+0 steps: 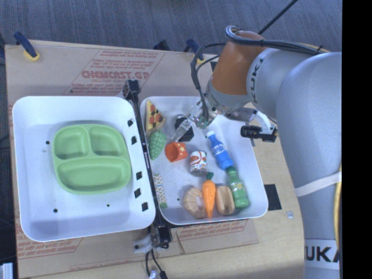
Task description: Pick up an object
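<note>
1. Camera view: two white bins sit side by side on the table (52, 63). The left bin (23, 156) holds a green tray (91, 157) lying flat at its centre.
2. The right bin (256, 173) carries the toys, any of which could serve as the object. A pizza slice (153, 115) lies at 10 o'clock, a green cob (157, 144) just below it, and a red cup (175, 151) near the centre, tipped on its side.
3. A can (198, 162) sits at the centre, with a blue bottle (219, 150) toward 2 o'clock. Along 6 o'clock lie a bun (193, 202), a carrot (208, 197), a roll (224, 199) and a green bottle (236, 189), packed close, touching.
4. The gripper (185, 128) reaches down at the bin's 11 o'clock, just above the cup. Whether the jaws are open or closed I cannot tell; nothing shows between them.
5. My guess: the arm is lining up on the cup, the nearest toy.
</note>
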You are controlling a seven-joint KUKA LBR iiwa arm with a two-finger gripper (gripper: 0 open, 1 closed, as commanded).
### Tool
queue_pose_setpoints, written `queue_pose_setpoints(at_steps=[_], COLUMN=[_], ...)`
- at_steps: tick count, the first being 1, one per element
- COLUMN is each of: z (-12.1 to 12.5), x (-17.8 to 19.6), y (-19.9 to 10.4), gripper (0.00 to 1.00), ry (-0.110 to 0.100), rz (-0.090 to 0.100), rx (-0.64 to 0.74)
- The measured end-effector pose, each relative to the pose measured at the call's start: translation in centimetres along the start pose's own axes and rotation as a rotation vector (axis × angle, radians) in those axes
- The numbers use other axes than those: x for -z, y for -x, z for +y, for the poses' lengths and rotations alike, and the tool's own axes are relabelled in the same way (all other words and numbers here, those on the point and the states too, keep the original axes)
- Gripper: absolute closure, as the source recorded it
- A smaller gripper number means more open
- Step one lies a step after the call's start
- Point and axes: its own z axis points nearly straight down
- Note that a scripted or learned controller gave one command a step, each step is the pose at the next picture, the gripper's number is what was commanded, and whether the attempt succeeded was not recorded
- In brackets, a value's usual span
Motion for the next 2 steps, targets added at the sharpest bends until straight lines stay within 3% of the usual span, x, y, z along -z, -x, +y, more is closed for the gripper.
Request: queue_pose_setpoints(at_steps=[1,2], z=[-1.0,-3.0], x=[-0.1,-0.1], y=[-7.9,-11.4], gripper=[0.0,0.0], ry=[0.0,0.001], rz=[0.003,0.001], rx=[0.25,0.388])
